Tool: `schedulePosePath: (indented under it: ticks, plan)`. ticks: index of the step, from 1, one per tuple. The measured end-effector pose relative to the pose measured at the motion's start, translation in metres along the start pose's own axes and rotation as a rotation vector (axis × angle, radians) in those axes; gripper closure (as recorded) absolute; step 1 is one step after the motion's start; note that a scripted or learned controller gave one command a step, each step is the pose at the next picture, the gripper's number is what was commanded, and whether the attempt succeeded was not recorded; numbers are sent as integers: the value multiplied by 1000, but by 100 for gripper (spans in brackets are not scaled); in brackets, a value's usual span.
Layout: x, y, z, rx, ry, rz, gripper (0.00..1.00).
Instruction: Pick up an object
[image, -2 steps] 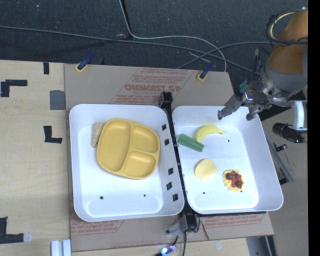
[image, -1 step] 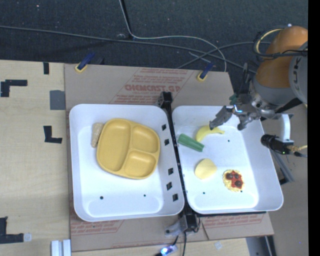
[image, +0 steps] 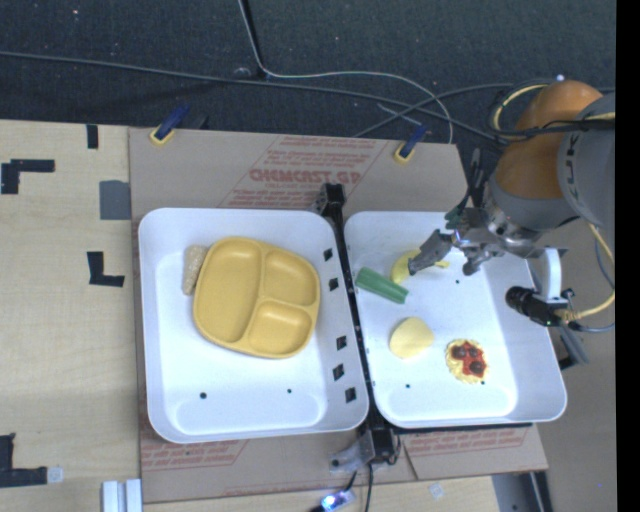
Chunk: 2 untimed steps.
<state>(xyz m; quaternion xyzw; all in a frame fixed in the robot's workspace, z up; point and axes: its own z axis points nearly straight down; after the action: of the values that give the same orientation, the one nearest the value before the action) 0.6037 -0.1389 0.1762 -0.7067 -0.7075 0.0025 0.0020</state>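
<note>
Grey arm (image: 560, 170) reaching in from the right, orange band up top, wrist bent down over the back part of the right bin (image: 530, 400). Hand (image: 447, 256) hanging low there, two dark fingers (image: 428, 252) splayed apart, nothing between them. One finger angled out toward the left, tip just beside a small yellow piece (image: 402, 270), maybe touching it, hard to say from this angle. Other finger pointing down nearer the bin's middle back.

Stuff in the right bin: green stick-shaped thing (image: 381, 285) lying at a slant near the divider, right next to that small yellow piece. Pale yellow lump (image: 410, 338) further toward the front, well clear of the hand. Little yellow item with red bits on top (image: 466, 361) just to the right of the lump.

Left bin (image: 165, 330): big yellow divided plate (image: 256, 297) sitting flat, with a tan sponge-looking block (image: 192, 268) tucked against its left edge.

Both bins on cardboard (image: 290, 170) on the wooden desk (image: 60, 330).
</note>
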Motion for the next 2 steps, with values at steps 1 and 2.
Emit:
schedulePosePath:
  ticks: [1,2]
  plan:
    - [1,-1,65,2,1,0,0]
    - [2,1,51,-4,1,-2,100]
